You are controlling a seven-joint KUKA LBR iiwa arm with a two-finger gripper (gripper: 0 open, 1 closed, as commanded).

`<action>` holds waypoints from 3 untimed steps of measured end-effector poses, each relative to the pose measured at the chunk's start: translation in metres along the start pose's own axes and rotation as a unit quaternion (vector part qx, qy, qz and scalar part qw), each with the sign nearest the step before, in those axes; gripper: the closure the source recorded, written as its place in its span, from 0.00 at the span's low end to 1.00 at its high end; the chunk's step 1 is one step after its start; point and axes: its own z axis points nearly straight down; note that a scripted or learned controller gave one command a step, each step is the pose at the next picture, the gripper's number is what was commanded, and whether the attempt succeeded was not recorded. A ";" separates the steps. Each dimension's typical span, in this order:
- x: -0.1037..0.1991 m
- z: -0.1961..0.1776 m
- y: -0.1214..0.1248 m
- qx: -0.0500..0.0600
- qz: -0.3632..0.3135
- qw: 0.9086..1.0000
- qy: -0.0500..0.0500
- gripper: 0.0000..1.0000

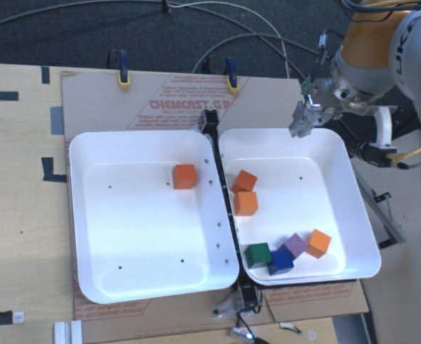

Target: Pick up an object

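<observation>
- The gripper [301, 125] hangs over the far rim of the right bin [353, 185], near its far right corner, on the grey arm [371, 56] with the orange band. At this size and slant I cannot tell how it is set, and no block is visible in it.
- Risk, as I judge it: from this spot a straight descent meets the bin wall or bare floor, since every block lies well away from the tool. The arm has to travel inward before it goes down.
- Nearest candidates are two orange blocks [244, 192] by the divider between the bins, one just behind the other and apparently touching. A grasp there could catch both, or push one against the wall and tip it out.
- At the near edge sits a tight cluster: green block [257, 254], blue block [281, 261], purple block [295, 245] and an orange block [318, 243]. They crowd each other, so a closing tool may land on top of a neighbour or nudge the group instead of gripping one.
- The lone orange cube [184, 176] in the left bin [77, 192] stands apart from everything, with free floor all round; it looks the safest target, though the farthest reach.
- All the blocks look small, matte and square-edged, some turned at an angle, so a misaligned grasp could slip off the corners.
</observation>
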 end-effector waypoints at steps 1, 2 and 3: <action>0.055 0.018 -0.014 0.003 -0.002 1.000 0.001 1.00; 0.106 0.036 -0.023 0.003 -0.002 1.000 0.001 1.00; 0.160 0.045 -0.027 0.003 -0.002 1.000 0.001 1.00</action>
